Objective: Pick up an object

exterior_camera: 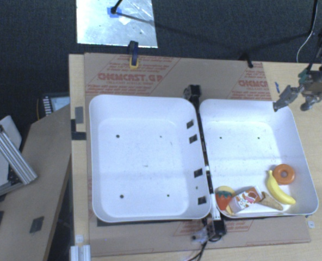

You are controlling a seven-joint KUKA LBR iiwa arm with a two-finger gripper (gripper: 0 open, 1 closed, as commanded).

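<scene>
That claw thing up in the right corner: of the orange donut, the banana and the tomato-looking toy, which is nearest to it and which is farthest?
Measured from the gripper, above the right bin's far right corner:
1. Orange donut, by the right wall of the right bin.
2. Banana, just below and left of the donut, touching it.
3. Tomato-like toy, in the bin's near left corner, by the divider.

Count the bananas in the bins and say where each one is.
1. The banana lies in the right bin, near its front right corner, beside an orange ring. A packet and other items crowd that corner, so something could be hidden.
</scene>
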